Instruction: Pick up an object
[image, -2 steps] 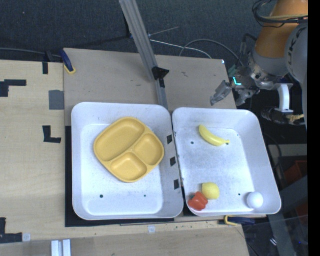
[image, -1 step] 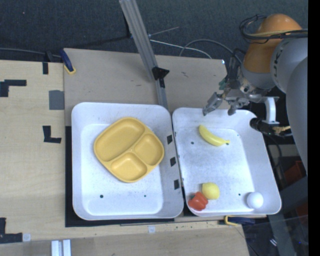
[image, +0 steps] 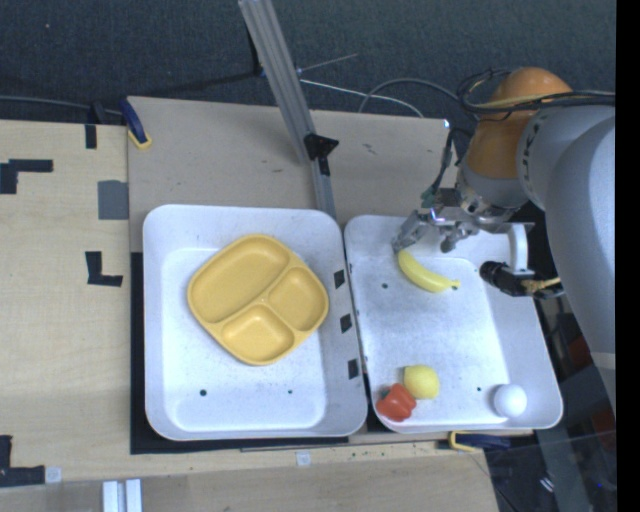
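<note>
The banana lies in the right bin, near that bin's far end, its curve running from upper left to lower right. We see the gripper poised just above it at the bin's far edge, its fingers apart and straddling the space over the fruit's upper end; whether a fingertip touches the peel we cannot tell, as the metal blurs against the white. Nothing sits between the fingers. At the near edge of the same bin rest a yellow lemon, a red fruit touching it, and a white ball. The left bin holds a yellow divided plate.
</note>
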